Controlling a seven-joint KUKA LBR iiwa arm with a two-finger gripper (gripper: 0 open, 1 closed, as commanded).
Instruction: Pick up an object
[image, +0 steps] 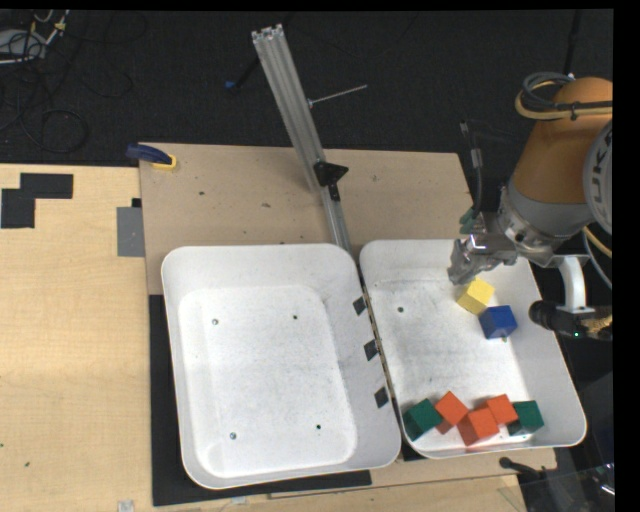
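The yellow block (477, 294) lies in the upper part of the right bin (420, 345), just under the gripper (467, 264), whose metal tip blurs together so whether the fingers are spread or pressed cannot be told. One blue block (498, 321) sits just beside the yellow one, lower right. Two green blocks (421, 416) and three orange blocks (451, 408) crowd the bin's bottom rim, partly overlapping, while the left bin (262, 365) offers broad white floor.

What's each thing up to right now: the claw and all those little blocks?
gripper: low over right bin, just above yellow block
yellow block: lying loose
blue block: loose beside yellow block
orange blocks: heaped at near wall
green blocks: same heap
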